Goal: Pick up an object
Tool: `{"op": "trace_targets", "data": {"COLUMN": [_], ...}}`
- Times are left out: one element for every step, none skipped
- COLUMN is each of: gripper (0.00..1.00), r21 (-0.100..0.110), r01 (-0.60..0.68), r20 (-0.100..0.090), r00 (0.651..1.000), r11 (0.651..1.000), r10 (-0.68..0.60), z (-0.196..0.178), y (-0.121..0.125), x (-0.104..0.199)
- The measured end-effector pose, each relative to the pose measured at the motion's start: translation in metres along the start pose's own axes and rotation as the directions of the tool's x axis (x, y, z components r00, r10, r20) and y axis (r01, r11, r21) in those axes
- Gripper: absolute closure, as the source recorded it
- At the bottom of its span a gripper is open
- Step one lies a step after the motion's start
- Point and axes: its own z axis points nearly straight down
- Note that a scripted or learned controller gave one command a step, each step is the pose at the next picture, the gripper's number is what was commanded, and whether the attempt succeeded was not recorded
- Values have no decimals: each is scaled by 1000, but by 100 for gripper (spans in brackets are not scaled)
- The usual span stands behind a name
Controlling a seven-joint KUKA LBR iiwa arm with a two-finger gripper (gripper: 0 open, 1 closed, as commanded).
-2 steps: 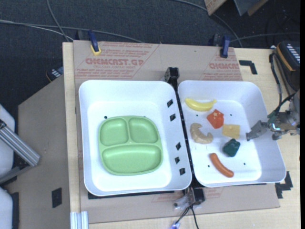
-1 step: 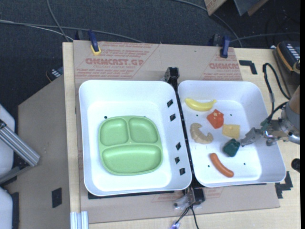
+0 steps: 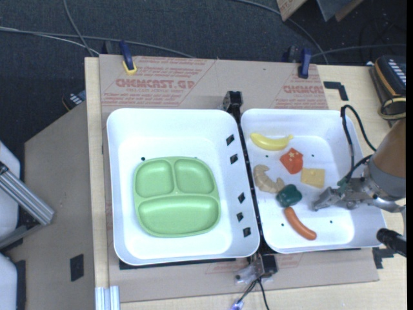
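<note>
Hand (image 3: 321, 202) low inside right bin (image 3: 335, 237), just right of green toy (image 3: 288, 194) and above toy sausage (image 3: 301, 224). Cannot tell if hand spread or pressed together. Nothing seen in it. Toy banana (image 3: 270, 141), red toy (image 3: 292, 161), yellow block (image 3: 313, 177), tan toy (image 3: 266, 179) nearby. Green divided plate (image 3: 176, 196) in left bin (image 3: 122, 173).

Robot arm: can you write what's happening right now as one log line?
gripper: low in right bin, holding nothing | nearest: green toy, sausage, cheese | green tray: left bin | pick: not yet done
</note>
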Motion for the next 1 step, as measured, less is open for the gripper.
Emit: {"op": "trace_targets", "data": {"gripper": [0], "r21": [-4], "r01": [0], "r20": [2], "r00": [1000], "r11": [1000], "r10": [0], "z": [0], "y": [0], "x": [0]}}
